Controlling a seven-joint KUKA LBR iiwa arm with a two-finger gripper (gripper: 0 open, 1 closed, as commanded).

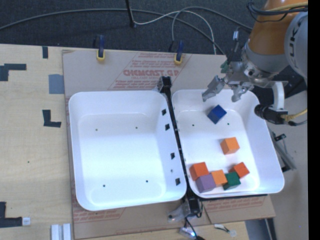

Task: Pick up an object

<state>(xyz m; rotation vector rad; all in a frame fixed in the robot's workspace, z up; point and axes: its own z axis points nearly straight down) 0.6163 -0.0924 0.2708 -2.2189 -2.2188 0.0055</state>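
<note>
Right, the gripper (223, 94) is up over the back edge of the right bin (260, 134), its two fingers spread wide apart with nothing between them. One finger (212, 90) angles out toward the divider side, the other sits nearer the bin's far corner. Just below that open span lies a blue cube (217, 114), tilted on the white floor, close to the fingertips but apart from them. Further down the same bin, an orange cube (230, 145) rests alone near the middle. Then at the front edge there's a tight cluster: a red-orange cube (199, 170), a purple cube (205, 183) touching it, a small orange block (219, 177) just beside those, a green cube (232, 180) next along, and another red-orange cube (241, 169) at the end of the row. Above it all, the arm (280, 29) comes in from the right, orange band showing over the grey wrist. The left bin (80, 134) sits alongside, joined to its neighbour by a black clip strip (172, 134), both resting on a cardboard sheet (135, 69) held by two yellow-and-blue clamps (101, 51) at the back.
</note>
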